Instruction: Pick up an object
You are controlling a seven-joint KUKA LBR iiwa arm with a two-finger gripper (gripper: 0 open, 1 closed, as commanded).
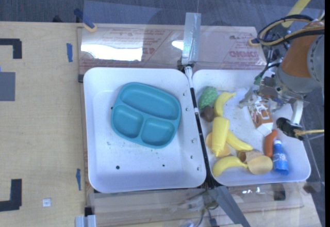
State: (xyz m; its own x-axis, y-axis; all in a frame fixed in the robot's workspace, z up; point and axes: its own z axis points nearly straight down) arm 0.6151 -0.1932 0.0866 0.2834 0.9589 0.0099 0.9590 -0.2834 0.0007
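Toys fill the right bin (pixel 304 169), and the gripper (pixel 268 94) hangs over its far right side. I cannot tell how wide it is set. Right under it lies a small snack packet (pixel 260 115), its long side running away from the arm toward the near edge. An orange carrot (pixel 269 142) and a blue bottle (pixel 280 158) lie a bit nearer. The blue plate (pixel 146 114) sits well apart in the left bin (pixel 98 133).
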